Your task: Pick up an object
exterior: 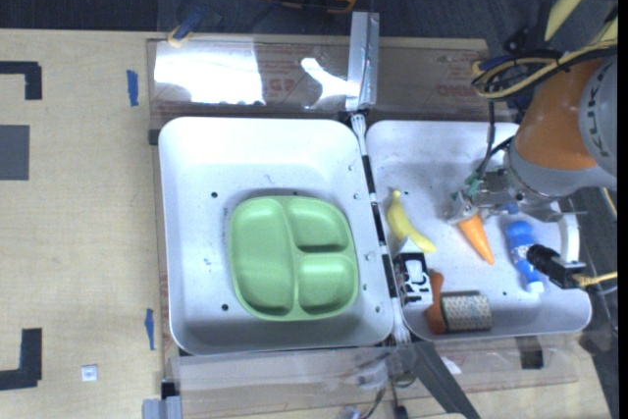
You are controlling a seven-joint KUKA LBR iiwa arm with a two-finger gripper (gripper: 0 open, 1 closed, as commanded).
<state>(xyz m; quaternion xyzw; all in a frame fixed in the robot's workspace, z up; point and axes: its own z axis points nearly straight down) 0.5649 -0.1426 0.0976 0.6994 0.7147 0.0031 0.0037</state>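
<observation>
My gripper (475, 199) hangs low over the right bin (432, 157), at the end of the grey arm with the orange band. Its tip is right at the thick upper end of an orange carrot (479, 238), which lies slanting down to the right. I cannot make out whether the carrot is between the fingers. A yellow banana (404, 223) lies left of the gripper, near the bin's left wall. A blue and white object (521, 250) lies just right of the carrot.
A green divided plate (292, 255) sits in the left bin (196, 172). At the right bin's front are a black and white item (413, 277) and a grey mesh cylinder with a brown end (461, 311). A clear panel stands behind the bins.
</observation>
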